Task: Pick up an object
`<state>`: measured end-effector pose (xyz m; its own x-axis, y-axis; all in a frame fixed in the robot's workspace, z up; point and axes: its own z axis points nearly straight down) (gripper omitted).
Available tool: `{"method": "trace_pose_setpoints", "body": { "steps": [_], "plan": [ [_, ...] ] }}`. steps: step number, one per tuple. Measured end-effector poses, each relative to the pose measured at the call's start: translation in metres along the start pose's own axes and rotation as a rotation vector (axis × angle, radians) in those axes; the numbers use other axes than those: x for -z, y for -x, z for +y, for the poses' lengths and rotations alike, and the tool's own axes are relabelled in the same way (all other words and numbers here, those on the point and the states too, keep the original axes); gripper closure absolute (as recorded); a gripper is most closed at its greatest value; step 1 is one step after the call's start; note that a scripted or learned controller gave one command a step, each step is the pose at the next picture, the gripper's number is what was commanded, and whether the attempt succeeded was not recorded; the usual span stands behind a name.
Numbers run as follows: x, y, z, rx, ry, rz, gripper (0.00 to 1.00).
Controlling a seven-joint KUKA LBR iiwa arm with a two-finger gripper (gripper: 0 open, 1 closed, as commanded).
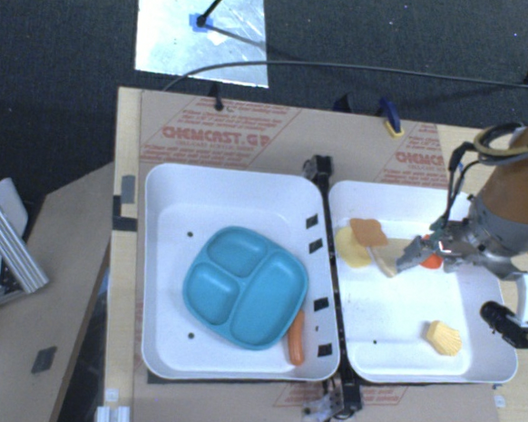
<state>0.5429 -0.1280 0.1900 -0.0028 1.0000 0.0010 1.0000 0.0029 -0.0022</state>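
I lower the gripper (412, 256) squarely over the tan slice (384, 258); whether the jaws stand apart, I cannot tell.

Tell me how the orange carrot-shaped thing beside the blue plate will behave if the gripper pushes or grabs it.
The carrot is long, thin and rounded, so a sideways push would probably roll it. It lies wedged between the blue plate and the left bin's wall, so it likely has little room to move, and fingers may struggle to straddle it. It looks like smooth plastic, perhaps light and slippery.
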Motion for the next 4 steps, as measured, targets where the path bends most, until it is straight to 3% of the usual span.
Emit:
{"method": "trace_pose_setpoints", "body": {
  "steps": [2, 3, 4],
  "plan": [
    [-0.104, -0.008, 0.007, -0.002, 0.0, 0.0, 0.0],
    [-0.091, -0.008, 0.008, -0.001, 0.004, -0.002, 1.0],
    [-0.039, -0.011, 0.0, 0.001, 0.006, -0.002, 1.0]
  ]
}}
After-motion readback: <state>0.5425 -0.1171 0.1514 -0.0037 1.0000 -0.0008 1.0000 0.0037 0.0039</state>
